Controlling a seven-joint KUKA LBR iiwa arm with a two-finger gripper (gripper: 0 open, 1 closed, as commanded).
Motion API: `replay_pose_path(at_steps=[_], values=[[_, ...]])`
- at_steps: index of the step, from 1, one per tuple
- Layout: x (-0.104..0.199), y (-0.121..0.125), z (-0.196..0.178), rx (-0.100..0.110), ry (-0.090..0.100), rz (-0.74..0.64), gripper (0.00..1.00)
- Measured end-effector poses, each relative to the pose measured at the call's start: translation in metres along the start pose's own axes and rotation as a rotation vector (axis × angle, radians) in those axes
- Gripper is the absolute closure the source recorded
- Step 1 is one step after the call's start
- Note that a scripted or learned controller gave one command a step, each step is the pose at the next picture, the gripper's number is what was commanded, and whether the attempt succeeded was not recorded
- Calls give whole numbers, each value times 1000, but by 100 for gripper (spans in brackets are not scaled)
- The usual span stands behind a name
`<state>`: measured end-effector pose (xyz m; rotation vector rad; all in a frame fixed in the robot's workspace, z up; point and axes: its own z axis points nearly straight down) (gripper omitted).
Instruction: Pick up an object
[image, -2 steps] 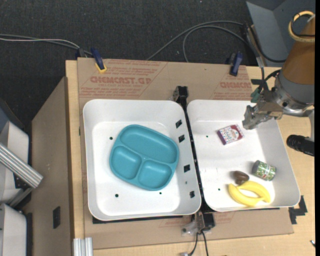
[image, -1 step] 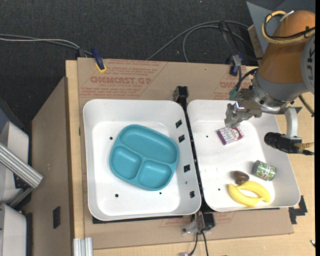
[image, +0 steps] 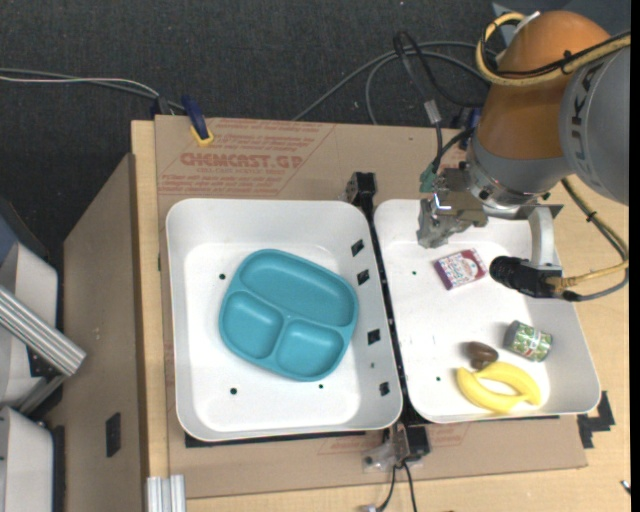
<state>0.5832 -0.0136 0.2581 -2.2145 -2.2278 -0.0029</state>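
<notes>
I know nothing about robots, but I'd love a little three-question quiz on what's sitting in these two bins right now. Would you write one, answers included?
1. True or false: the blue divided plate lies in the same bin as the banana.
2. Which item lies closest to the gripper?
A. the green can
B. the small pink packet
C. the banana
3. Fill in: the little brown object lies right beside the ____.

Key
1. False. The plate is in the left bin; the banana is in the right bin.
2. B
3. banana
</notes>
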Motion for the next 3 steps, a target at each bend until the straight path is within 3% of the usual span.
replay_pose_path(at_steps=[2, 3], values=[[102, 47, 30, -2, -1, 1, 100], [100, 46, 29, 0, -1, 4, 0]])
